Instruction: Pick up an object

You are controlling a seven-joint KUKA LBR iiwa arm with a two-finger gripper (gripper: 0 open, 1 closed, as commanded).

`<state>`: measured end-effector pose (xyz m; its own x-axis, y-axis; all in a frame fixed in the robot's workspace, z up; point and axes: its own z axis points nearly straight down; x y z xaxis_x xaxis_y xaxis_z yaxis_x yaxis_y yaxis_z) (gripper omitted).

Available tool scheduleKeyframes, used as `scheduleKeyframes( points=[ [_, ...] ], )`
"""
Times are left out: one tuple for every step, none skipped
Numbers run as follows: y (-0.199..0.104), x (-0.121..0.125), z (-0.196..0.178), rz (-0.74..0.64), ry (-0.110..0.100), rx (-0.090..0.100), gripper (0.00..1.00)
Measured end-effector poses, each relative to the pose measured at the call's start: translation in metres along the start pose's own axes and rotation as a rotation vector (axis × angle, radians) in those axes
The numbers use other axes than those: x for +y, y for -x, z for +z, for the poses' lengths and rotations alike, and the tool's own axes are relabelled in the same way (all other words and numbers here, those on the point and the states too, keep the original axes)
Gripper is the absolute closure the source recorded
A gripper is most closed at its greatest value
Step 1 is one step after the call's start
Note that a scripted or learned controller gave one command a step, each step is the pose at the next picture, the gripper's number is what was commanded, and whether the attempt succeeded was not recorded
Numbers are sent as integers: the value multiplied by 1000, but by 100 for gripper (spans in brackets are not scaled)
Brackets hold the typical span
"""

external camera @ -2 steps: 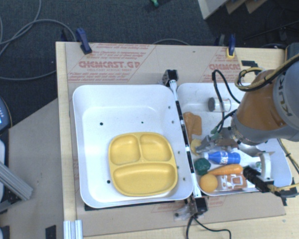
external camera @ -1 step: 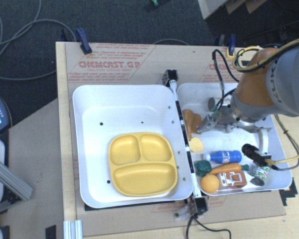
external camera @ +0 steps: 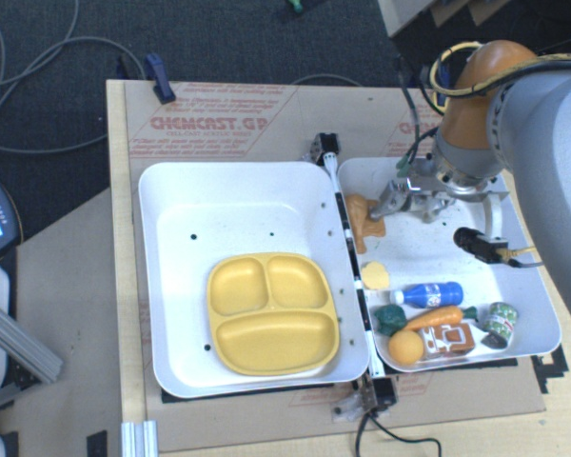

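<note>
Lying at the far end of the right bin (external camera: 414, 255), a tan block (external camera: 365, 221) rests against the wall that bin shares with its neighbour. The gripper (external camera: 390, 202) sits just beside the block's far right corner, close enough that contact cannot be judged; whether it is spread or closed cannot be told from this angle. Nearer the camera along the same wall lies a pale yellow disc (external camera: 374, 275). Beyond it, toward the bin's near edge, a blue bottle (external camera: 428, 295) lies on its side above a carrot (external camera: 436, 318), with a green lump (external camera: 390, 318), an orange ball (external camera: 405, 347), a lettered box (external camera: 454, 340) and a green can (external camera: 501, 323) crowded together. The left bin (external camera: 238, 203) holds a yellow divided plate (external camera: 271, 312).
</note>
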<state>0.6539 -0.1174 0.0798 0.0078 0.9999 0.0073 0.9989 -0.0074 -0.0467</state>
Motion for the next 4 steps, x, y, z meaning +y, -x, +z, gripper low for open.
scheduleKeyframes(
  points=[
    [61, -158, 1, 5, 39, -6, 0],
    [31, -70, -104, -15, 63, -12, 0],
    [-12, -157, 8, -7, 35, -3, 0],
    [-9, -152, -8, -7, 49, -8, 100]
  ],
)
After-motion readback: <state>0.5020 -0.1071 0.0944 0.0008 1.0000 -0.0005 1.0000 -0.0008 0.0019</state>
